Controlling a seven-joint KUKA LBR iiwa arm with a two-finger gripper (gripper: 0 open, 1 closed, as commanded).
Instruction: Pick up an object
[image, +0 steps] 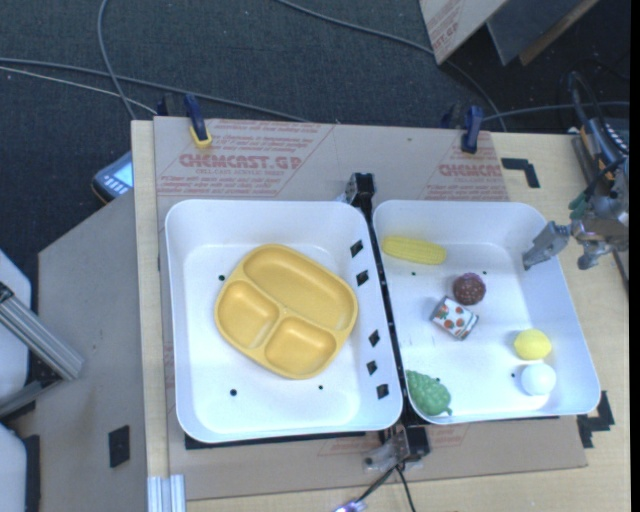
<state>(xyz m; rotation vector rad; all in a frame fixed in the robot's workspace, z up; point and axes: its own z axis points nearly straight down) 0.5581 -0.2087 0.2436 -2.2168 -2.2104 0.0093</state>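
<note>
Corn cob (413, 250) lying left of and below the spread, empty gripper (566, 247) at the right bin's (560, 300) far rim, long axis crosswise.

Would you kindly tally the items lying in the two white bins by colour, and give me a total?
Yellow: 3, the divided tray, the corn cob and the lemon-like ball
Green: 1, the leafy piece
White: 1, the egg-like ball
Dark red: 1, the round piece
White with coloured spots: 1, the small block
Total: 7
</note>
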